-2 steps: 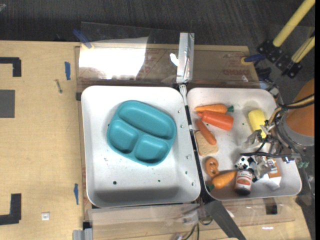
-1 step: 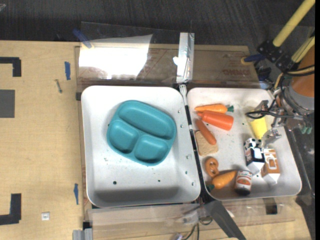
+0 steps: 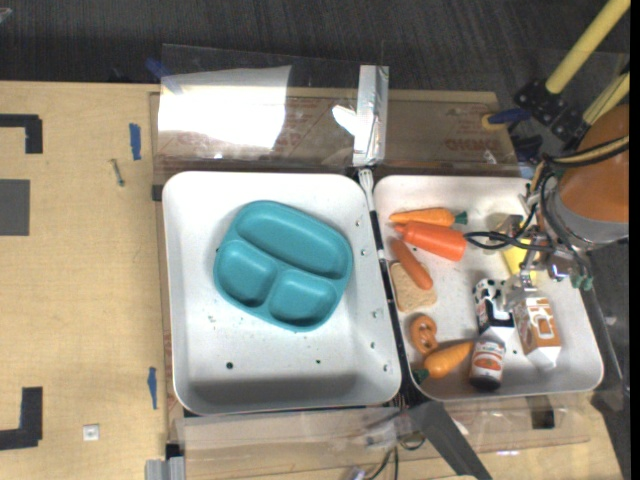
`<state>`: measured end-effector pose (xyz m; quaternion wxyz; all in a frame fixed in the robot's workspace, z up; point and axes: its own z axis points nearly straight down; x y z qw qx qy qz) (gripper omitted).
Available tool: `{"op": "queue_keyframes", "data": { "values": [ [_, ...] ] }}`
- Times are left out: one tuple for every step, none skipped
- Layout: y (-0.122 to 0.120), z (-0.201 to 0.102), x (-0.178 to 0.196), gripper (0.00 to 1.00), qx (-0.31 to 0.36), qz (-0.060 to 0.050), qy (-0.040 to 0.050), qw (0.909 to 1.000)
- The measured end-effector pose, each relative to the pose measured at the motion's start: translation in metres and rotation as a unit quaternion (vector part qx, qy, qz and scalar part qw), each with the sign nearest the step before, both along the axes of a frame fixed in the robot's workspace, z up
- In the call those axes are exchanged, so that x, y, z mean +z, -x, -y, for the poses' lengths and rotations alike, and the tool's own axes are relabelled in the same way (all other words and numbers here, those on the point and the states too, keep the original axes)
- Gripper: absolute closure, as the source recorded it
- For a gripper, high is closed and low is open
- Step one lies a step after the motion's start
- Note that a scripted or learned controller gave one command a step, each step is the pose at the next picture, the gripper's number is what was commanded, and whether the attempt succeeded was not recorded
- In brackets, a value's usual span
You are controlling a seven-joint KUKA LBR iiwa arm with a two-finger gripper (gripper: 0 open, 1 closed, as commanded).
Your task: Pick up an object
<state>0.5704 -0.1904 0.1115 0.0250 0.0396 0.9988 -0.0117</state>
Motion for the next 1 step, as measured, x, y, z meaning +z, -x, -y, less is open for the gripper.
{"op": "queue_keyframes", "data": {
  "values": [
    [0.059, -0.0003, -0.0001, 0.0, 0.005, 0.008, -0.0025, 1.0]
  ]
}}
